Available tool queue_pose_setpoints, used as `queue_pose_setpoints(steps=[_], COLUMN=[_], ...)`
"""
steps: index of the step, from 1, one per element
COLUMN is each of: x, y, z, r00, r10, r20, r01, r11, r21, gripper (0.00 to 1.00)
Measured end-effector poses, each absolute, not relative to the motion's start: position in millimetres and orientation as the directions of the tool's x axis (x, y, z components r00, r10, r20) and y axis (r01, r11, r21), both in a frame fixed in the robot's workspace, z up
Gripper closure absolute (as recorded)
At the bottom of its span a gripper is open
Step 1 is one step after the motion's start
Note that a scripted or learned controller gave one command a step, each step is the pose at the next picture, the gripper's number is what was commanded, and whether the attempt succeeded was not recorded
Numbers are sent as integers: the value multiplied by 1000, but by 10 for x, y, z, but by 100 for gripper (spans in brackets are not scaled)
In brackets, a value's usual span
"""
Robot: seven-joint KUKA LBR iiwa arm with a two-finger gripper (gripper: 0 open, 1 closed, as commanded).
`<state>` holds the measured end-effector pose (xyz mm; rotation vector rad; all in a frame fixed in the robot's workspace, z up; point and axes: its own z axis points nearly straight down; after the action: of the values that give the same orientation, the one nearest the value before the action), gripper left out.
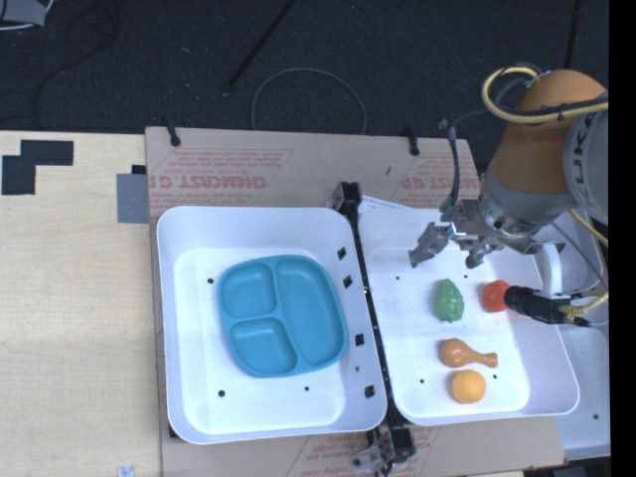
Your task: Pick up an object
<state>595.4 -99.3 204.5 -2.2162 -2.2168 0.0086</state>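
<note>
Overhead, the pincer hangs spread and holding nothing in the right bin, above a green toy. Nearby lie a red toy, drumstick and orange.

The blue tray looks like smooth plastic; the white bins are glossy plastic; the bench is pale wood.

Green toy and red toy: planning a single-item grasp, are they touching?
Apart. The camera view shows white bin floor between the green toy and the red toy.
</note>
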Motion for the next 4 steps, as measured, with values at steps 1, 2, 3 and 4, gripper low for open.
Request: queue_pose_setpoints(steps=[1,2,3,4], x=[5943,5926,5936,6005], y=[-1052,-1035,-1052,-1097], z=[1424,885,1017,1625], r00=[0,0,5,2], r10=[1000,1000,1000,1000], r20=[1,2,1,-1], r01=[1000,1000,1000,1000], r11=[0,0,-5,-2], r21=[-10,-9,-6,3], gripper=[0,0,100,100])
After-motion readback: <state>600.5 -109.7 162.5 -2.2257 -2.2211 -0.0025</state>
